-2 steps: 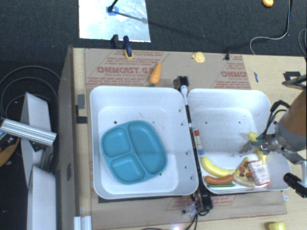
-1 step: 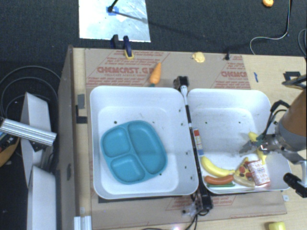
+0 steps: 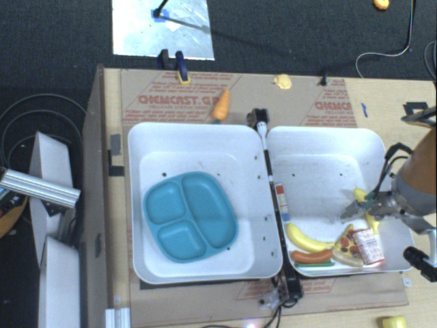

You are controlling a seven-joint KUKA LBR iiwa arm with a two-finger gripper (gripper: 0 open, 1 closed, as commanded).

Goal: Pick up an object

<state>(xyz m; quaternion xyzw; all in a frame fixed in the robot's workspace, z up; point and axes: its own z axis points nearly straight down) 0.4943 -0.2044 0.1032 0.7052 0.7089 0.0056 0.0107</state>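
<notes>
The gripper (image 3: 360, 207) hangs low over the right bin (image 3: 321, 149), close to its right wall; whether it is open or closed, I cannot tell. A banana (image 3: 306, 238), hot dog (image 3: 313, 256) and pizza slice (image 3: 348, 246) lie just beside it along the near edge. A blue tray (image 3: 190, 214) sits in the left bin (image 3: 198, 139)

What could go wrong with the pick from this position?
1. The banana, hot dog and pizza slice lie crowded in the right bin's near corner, so the hand may nudge a neighbour or catch two.
2. They sit close to the bin wall, which may block a finger.
3. The hand hangs above the pile's edge; it may miss.
</notes>
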